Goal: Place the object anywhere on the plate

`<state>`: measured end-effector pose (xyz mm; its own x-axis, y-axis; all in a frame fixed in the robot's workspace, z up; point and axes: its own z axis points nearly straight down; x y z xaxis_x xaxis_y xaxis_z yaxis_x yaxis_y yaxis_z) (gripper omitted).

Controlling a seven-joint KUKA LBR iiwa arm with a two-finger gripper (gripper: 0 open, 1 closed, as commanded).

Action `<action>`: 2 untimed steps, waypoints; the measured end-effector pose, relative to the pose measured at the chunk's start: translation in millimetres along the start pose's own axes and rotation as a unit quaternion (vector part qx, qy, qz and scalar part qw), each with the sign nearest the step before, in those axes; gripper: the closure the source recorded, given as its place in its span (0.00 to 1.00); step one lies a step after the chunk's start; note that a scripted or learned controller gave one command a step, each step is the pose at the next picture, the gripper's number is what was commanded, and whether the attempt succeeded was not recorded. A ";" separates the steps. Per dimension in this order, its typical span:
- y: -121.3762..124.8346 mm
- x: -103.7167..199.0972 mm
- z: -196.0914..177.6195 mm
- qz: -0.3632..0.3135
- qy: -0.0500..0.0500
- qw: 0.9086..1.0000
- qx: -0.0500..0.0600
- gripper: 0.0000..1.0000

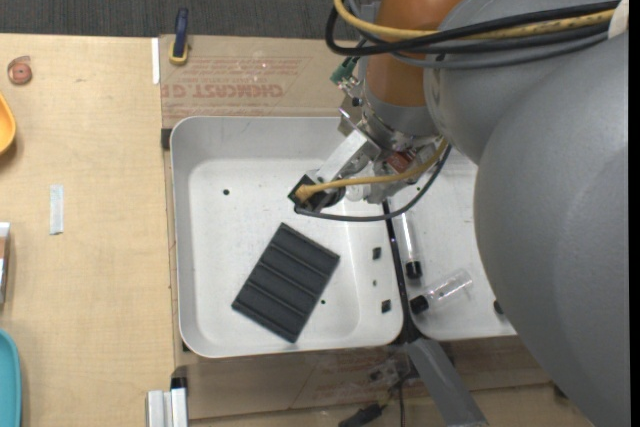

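A black ribbed rectangular plate (287,282) lies flat and at a slant in the front half of the left bin (200,215). In the visible strip of the right bin, a dark pen-like stick (408,250) lies along the dividing wall. A small clear tube with a black cap (442,292) lies just right of the stick. My gripper (375,163) hangs under the orange wrist band, over the back of the dividing wall, behind the plate and to its right. The wrist and cables hide its tips, and I see nothing held.
The grey arm covers most of the right bin. A cardboard sheet (250,80) with a blue clamp (180,35) lies behind the left bin. An orange thing (5,130) and a teal thing (8,380) sit at the bench's left edge.
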<state>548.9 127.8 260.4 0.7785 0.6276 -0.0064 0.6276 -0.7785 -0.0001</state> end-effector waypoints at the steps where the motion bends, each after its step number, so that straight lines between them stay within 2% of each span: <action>1: -90.9 -19.2 -5.7 -0.028 0.000 1.000 0.000 1.00; 2: -54.1 -48.0 -25.3 -0.147 0.000 0.989 0.000 1.00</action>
<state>477.7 139.9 286.1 0.5617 0.8273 -0.0059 0.8273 -0.5617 -0.0025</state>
